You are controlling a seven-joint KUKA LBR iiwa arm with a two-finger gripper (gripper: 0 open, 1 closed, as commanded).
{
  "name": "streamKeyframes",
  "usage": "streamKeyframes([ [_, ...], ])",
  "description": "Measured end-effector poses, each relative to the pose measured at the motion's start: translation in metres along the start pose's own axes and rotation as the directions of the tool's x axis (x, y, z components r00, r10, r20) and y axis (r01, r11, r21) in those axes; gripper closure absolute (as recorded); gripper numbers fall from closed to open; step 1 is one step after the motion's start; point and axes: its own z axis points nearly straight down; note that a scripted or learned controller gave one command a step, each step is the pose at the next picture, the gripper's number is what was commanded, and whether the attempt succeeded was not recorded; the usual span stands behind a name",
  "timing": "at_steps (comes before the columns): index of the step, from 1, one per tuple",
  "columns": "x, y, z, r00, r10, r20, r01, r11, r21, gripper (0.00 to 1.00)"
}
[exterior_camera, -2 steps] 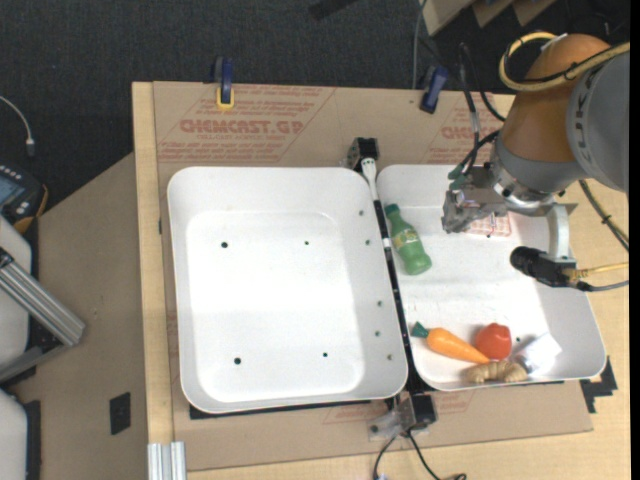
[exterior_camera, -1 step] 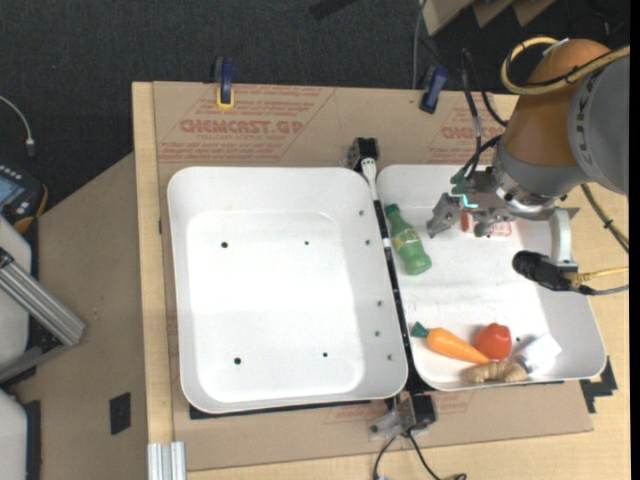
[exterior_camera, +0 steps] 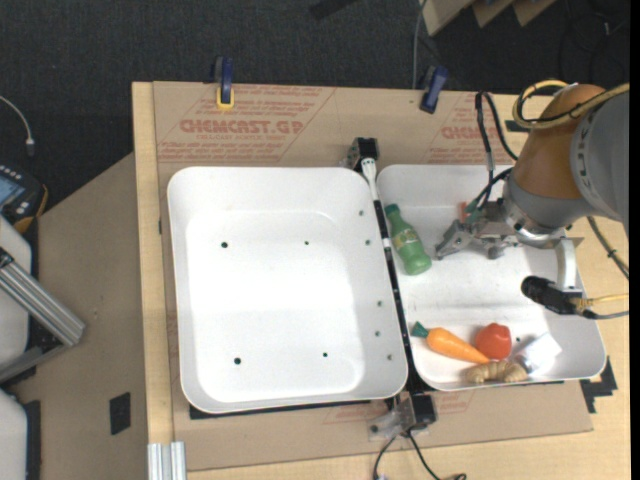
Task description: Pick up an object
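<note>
My gripper hangs low over the upper middle of the right bin, its two grey fingers spread open with nothing between them. A green bottle lies just left of it, against the bin's left wall and apart from the fingers. Along the bin's near edge lie an orange carrot, a red tomato-like piece, a knobbly tan root and a small white piece.
The left bin stands beside the right one, separated by a dark divider strip. A black cable fitting pokes over the right bin's right side. Blue clamps hold the cardboard base at the back.
</note>
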Motion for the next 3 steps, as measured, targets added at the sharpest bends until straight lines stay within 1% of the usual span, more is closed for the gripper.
streamKeyframes([
  [1,-0.035,0.003,-0.041,1.0,-0.003,0.004,0.003,1.0,-0.011,0.0],
  [2,-0.075,-0.017,-0.003,1.0,-0.006,-0.01,0.006,1.0,-0.004,0.0],
  [3,-0.075,-0.063,-0.003,1.0,-0.007,-0.008,0.007,1.0,-0.003,0.0],
])
